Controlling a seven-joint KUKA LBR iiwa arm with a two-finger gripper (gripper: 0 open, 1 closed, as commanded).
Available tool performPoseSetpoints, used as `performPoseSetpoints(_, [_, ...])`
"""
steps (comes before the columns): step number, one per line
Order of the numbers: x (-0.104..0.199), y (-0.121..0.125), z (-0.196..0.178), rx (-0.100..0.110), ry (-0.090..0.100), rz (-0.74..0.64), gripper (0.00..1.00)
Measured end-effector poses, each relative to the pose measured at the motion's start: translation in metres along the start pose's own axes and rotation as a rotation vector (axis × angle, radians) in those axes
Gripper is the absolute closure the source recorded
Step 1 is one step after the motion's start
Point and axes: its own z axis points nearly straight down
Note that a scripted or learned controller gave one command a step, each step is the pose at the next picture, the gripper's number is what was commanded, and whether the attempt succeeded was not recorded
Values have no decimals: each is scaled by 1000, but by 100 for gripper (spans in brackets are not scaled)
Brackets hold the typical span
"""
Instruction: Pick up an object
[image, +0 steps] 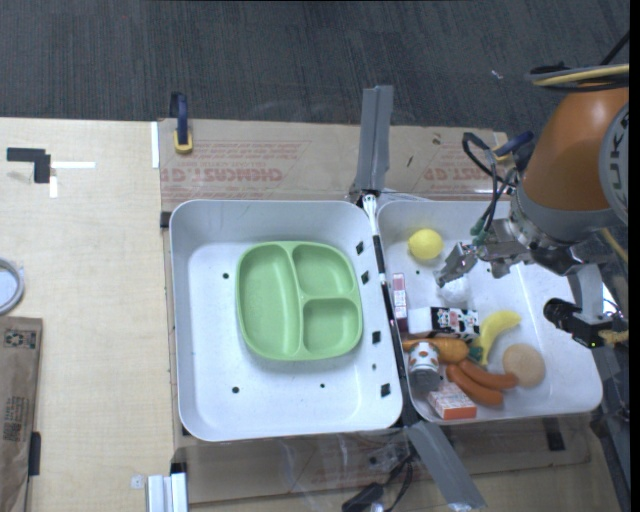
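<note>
The objects lie in the right bin (590, 390). A yellow lemon (425, 244) sits near its far-left corner. A banana (497, 330) lies tilted at mid-bin, just beside a round tan bun (523, 364). Orange sausages (482, 383) stretch along the near side, touching a small red-and-white box (451, 403) at the near-left corner.

Two bins side by side, as I see them from above

On my left, the left bin (190, 330) holds a divided plate (299, 299) near its middle; on my right, the right bin (570, 400) has a lemon (425, 244) toward the back, the gripper (458, 266) just right of it, a banana (497, 328) right of a small carton (455, 320), a sausage (482, 383) in front of them, a bread roll (524, 364) right of the sausage, and a box (451, 403) at the front edge
</note>
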Motion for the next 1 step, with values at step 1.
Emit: performPoseSetpoints(1, [-16, -61, 104, -15, -2, -12, 0])
